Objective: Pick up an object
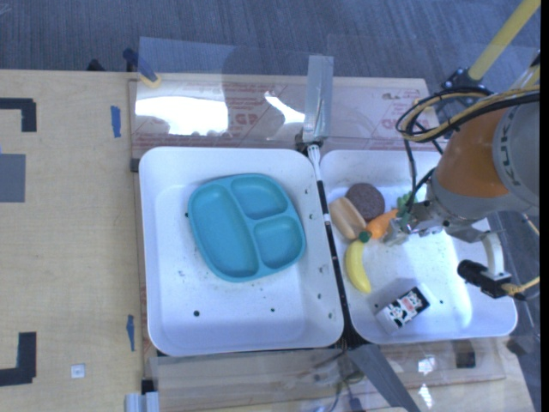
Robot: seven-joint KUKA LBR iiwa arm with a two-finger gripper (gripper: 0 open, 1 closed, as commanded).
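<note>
While the arm (480,157) reaches in from the right, its gripper (403,227) sits low in the right bin (480,320), at the right end of a small carrot (380,227). Whether the hand is wide, narrow or closed on anything cannot be told here, since the wrist hides it.

The right bin holds a tight cluster near its left wall. A dark round patty (366,199) lies farthest from the viewer. Just left of it lies a tan bun (346,217). The carrot is orange with a green tip and lies between the bun and the gripper. A banana (357,267) curves toward the near side, its far end close to the carrot's green tip. A small black and white carton (403,307) lies apart, nearer the viewer.

The left bin (163,256) holds a blue tray (247,227) with three compartments.

The carrot looks like toy food, likely light, stiff and smooth plastic, so it could slip or roll out of a pinch. Judging by its shape, the best hold is across its thick middle, with the pads squeezing the narrow width. It is crowded by the bun and banana, so a closing pinch may nudge those instead.
</note>
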